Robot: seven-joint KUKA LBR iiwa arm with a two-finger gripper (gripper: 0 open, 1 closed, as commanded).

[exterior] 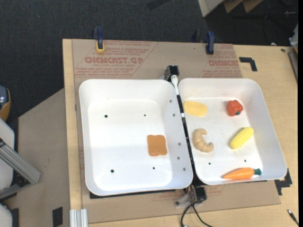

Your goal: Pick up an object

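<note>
I see six candidate objs across the two bins. In the left bin (94, 98) there's just one: a flat orange-brown toast slice (157, 145), lying toward the lower right of the bin floor, near the shared divider but not touching it. The right bin (270, 122) has the rest. Pale yellow oval piece (195, 109) sits upper left, just beside the divider; red pepper-like item (234, 108) is upper right, well apart from the oval. Mid-bin, a tan croissant (203, 141) curls left of ctr, w/ a yellow corn cob (242, 138) to its right, tilted diagonally, the two apart. Along the bottom rim lies an orange carrot (241, 174), green stub end pointing right, close to the bin wall. Nothing stacked, all objs separate. Pincer state: can't tell from my feed. Btwn the bins runs a thin black-and-white strip (178, 105) from top edge down to the bottom, where a cable (191, 207) trails off. Both bins rest on a brown board (142, 56) w/ red lettering, held by two blue clamps (99, 38) at the far edge, all on the desk (47, 122). Dark carpet (47, 13) beyond.
</note>
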